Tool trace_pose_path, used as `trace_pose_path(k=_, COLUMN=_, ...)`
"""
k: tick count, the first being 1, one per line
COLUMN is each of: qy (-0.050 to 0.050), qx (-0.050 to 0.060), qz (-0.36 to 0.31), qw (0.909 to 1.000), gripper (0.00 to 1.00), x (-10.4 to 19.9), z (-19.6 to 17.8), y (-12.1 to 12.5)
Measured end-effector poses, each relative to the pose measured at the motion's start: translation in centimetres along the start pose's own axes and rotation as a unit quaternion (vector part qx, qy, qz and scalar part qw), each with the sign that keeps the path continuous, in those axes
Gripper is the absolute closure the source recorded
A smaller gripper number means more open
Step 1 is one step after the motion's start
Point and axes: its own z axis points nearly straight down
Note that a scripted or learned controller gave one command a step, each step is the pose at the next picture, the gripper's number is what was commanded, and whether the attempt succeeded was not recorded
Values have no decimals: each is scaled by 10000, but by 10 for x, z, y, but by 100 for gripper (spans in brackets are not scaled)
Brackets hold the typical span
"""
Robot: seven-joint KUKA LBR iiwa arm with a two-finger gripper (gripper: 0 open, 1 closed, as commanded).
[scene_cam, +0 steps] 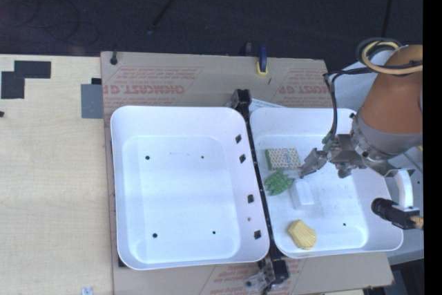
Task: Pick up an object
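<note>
My gripper (309,164) hangs low over the middle of the right bin (345,122), reaching in from the right. Just left of its tip lies a green leafy-looking object (277,183), and above that a flat pad with a dotted pattern and a green edge (282,158). A small pale, see-through block (302,196) rests right below the gripper. Near the bin's front wall sits a yellow lumpy object (302,234). Nothing is seen held in the gripper.
The left bin (131,148) stands beside the right one, joined by a black clip strip (250,173). Both rest on a cardboard sheet (173,83) on the wooden bench (48,176). The arm's orange band (397,97) rises over the right bin's far right side.
</note>
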Motion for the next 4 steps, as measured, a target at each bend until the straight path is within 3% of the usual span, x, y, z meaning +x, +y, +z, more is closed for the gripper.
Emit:
trace_pose_path(k=1, qy=-27, qx=-66, qz=-18, qw=10000, gripper=0, x=-34, z=-43, y=103)
trace_pose_path(k=3, qy=-16, qx=-78, qz=-9, qw=10000, gripper=0, x=-17, z=-267, y=-3)
trace_pose_path(k=4, qy=-13, qx=-4, qz=-33, qw=10000, gripper=100, x=-16, z=-269, y=-1)
